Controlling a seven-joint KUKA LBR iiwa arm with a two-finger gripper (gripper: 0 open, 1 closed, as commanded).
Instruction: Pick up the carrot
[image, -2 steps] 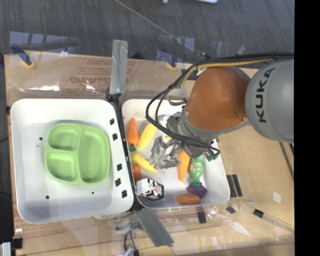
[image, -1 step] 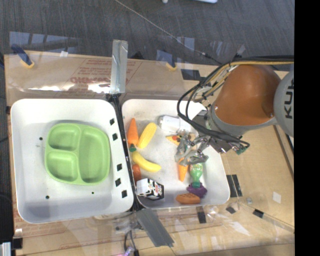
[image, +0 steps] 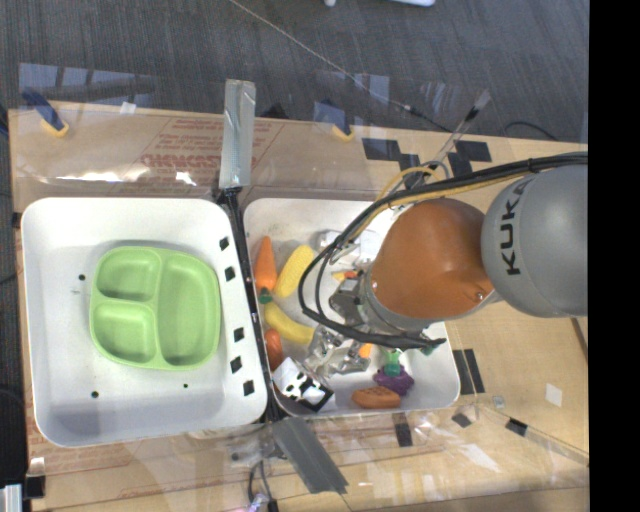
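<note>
Orange tapered plastic carrot (image: 265, 264): lying free by right bin's left wall; gripper (image: 335, 352): low nearby, grip indiscernible; step: approach; next: shift toward carrot.

Even, bright overhead light; glare washes the left bin (image: 60, 300) white, soft shadow gathers near its lower-left corner, and fine detail looks slightly soft.

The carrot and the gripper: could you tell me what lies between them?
In the camera view, a yellow banana lies between the carrot and the gripper.
</note>
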